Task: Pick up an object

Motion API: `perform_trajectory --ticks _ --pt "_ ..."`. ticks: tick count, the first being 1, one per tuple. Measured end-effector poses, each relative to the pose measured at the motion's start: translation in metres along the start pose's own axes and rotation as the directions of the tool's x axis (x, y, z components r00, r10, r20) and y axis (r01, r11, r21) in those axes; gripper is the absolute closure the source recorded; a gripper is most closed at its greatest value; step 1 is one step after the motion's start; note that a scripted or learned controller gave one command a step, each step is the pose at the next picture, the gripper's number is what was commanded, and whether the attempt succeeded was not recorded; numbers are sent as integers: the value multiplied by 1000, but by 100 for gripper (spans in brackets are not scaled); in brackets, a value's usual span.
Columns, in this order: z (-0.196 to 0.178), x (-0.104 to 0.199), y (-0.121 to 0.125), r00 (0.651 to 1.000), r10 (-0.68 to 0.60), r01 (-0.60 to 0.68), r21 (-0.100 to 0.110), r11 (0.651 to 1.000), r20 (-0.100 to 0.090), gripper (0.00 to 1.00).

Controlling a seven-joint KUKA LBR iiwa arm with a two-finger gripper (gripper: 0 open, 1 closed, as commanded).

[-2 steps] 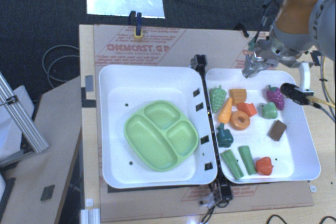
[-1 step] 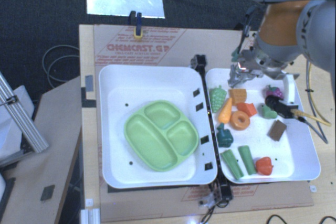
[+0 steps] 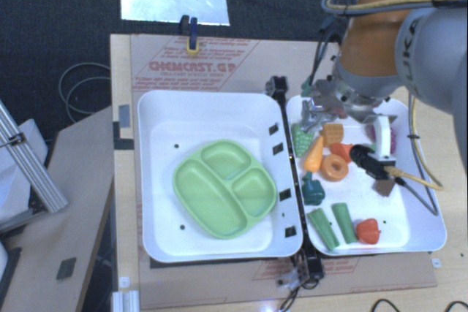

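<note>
Closest at hand, along the front of the right bin [image 3: 430, 234]: a red toy vegetable [image 3: 368, 231] with a green top, touching the right green stick [image 3: 344, 221], with the left green stick [image 3: 322, 227] just beside. Further back, near the divider, a dark teal toy [image 3: 313, 191]. Behind that, an orange ring [image 3: 336, 169], glossy and round with a hole through its middle, touching a slanted orange carrot [image 3: 314, 153] and a small red piece [image 3: 341, 151]. Behind these, a tan-orange block [image 3: 333, 133] and, against the bin's left wall, a ridged green toy [image 3: 300, 137]. Off to the right, a white and pink piece [image 3: 383, 135] and a small brown piece [image 3: 384, 188].

Above the back-left corner of this heap, the gripper [image 3: 313, 113], low over the ridged green toy and the carrot, under the arm's orange band; whether spread or pressed together, impossible to tell from here, and nothing seen pinched.

Over in the left bin [image 3: 150, 157], a pale green divided plate [image 3: 223, 188], lying flat, three compartments up.
</note>
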State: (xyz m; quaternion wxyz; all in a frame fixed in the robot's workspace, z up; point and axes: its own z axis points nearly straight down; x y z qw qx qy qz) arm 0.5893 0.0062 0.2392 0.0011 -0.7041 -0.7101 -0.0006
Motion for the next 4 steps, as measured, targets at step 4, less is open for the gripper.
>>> perform_trajectory --ticks 4 --pt "11 55 -31 1000 5 -5 -3 1000 2 100"
